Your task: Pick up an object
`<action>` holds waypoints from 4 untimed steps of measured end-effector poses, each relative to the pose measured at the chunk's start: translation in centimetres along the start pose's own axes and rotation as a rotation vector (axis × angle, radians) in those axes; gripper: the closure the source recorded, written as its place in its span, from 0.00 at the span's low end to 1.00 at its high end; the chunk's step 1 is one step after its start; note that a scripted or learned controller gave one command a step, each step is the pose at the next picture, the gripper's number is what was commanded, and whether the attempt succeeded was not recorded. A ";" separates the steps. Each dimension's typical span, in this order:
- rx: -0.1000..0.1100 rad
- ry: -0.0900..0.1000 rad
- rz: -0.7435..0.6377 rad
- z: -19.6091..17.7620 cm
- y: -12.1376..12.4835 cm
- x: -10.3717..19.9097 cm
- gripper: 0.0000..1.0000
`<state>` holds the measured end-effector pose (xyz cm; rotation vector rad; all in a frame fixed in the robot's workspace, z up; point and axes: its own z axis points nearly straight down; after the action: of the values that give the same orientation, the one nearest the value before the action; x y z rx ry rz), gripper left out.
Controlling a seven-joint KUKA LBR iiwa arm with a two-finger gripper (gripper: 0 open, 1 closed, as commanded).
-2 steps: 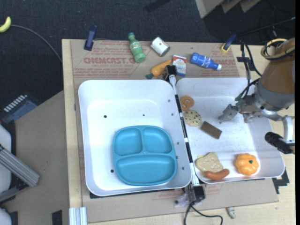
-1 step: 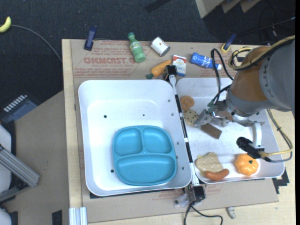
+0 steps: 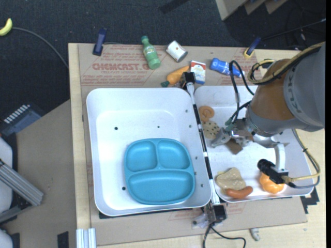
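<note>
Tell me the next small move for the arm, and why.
Probably lower the pincer a little. It sits in the right bin over a small brown piece, beside the cookies, and nothing shows between its fingers yet.

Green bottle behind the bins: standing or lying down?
Lying down. The green bottle rests lengthwise on the cardboard bench top, outside both bins.
</note>
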<state>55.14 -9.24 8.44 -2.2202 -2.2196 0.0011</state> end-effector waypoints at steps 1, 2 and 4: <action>-0.003 -0.002 -0.001 0.0 2.8 -1.2 0.00; 0.000 0.000 0.000 0.0 0.0 -0.4 0.00; 0.000 0.000 0.000 0.0 -0.2 -0.5 0.00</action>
<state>54.91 -9.71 8.43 -2.2201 -2.2198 0.0013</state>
